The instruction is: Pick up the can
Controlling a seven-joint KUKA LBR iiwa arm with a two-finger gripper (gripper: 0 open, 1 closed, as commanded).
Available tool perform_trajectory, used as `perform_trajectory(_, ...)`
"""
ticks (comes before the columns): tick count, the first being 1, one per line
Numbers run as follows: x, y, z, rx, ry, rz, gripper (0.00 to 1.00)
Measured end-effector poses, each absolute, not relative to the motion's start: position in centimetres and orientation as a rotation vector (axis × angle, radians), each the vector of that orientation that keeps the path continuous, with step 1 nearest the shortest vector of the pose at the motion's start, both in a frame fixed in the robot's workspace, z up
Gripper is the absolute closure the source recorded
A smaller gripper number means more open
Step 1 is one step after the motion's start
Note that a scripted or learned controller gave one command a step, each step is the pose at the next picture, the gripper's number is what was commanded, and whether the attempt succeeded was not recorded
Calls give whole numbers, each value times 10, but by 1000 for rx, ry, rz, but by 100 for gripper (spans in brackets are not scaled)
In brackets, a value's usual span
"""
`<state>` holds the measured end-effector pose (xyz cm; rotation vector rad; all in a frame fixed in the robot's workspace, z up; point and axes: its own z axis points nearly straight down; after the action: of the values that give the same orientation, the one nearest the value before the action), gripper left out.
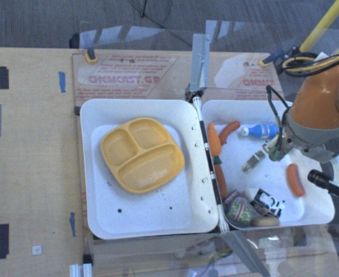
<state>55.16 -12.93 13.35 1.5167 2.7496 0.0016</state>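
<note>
Gripper (253,162) hangs over the right bin (319,215), can't tell its finger state; the can (240,211) sits at the near-left corner.

Yellow plate (142,154), white bins (94,154) (orange carrot (214,139)).

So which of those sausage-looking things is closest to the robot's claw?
The sausage lying alone in the right bin, just below and right of the gripper. The other sausage lies farther off, up beside the carrot.
</note>
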Motion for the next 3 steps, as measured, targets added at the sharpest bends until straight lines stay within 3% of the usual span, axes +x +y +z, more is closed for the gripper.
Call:
perform_trajectory(1, 553, -130, 144, 1518, 2743, 5, 100)
perform_trajectory(2, 550, -117, 87, 1946, 2460, 4, 100)
perform_trajectory(3, 510, -38, 184, 2220, 2223, 0, 100)
